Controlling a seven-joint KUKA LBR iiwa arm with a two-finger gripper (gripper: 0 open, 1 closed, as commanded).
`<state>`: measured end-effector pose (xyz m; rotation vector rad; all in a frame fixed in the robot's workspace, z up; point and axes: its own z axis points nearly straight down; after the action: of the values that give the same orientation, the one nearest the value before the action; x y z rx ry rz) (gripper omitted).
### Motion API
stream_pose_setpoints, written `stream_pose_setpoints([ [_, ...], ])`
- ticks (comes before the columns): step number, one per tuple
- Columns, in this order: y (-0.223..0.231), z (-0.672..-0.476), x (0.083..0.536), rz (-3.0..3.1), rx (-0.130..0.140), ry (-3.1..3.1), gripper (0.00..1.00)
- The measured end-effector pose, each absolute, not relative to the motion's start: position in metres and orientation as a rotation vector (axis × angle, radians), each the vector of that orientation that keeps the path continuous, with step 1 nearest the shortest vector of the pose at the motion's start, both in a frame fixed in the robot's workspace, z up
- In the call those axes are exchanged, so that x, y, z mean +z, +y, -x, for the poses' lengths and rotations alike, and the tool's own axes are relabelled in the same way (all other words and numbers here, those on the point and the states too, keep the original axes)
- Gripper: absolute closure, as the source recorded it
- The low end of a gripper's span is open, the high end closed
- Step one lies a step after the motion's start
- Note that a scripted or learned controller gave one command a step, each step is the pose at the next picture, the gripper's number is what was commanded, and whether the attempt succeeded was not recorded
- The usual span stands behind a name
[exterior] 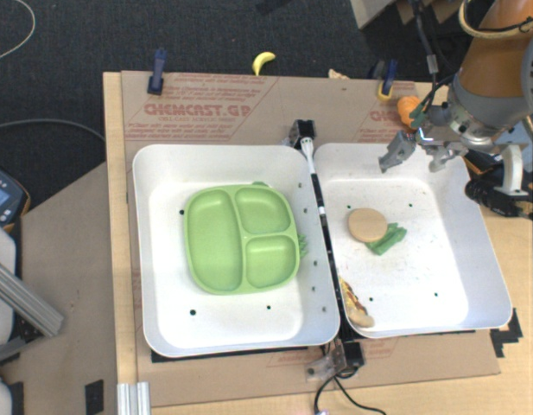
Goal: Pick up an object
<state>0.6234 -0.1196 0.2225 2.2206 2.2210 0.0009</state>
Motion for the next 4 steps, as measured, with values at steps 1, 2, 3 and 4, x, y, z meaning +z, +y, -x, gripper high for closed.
stream_pose_setpoints([
  [1, -0.136, -0.563, 0.435, -2.210, 0.017, 2.208, 0.00],
  [2, -0.161, -0.519, 0.374, -2.229, -0.005, 2.220, 0.00],
  [3, -0.186, -0.478, 0.476, -2.218, 0.005, 2.213, 0.00],
  [4, -0.204, -0.480, 0.540, -2.214, 0.006, 2.211, 0.00],
])
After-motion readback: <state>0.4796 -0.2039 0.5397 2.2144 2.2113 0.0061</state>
